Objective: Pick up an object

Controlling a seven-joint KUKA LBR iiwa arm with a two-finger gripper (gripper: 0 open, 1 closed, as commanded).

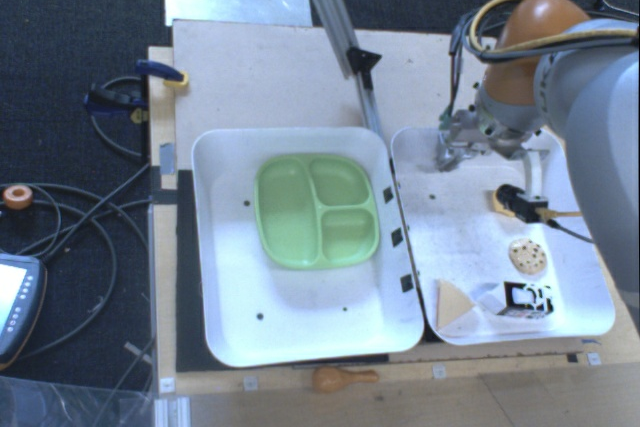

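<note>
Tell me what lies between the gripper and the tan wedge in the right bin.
Nothing. In the camera view, the right bin floor from the gripper down to the tan wedge is bare white.

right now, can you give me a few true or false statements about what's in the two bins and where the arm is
1. The green tray lies in the left bin. True.
2. The cookie lies in the left bin. False: it lies in the right bin.
3. The wedge sits near the right bin's front left corner. True.
4. The tray has two compartments. False: it has three.
5. The arm reaches over the left bin. False: it reaches over the right bin.
</note>
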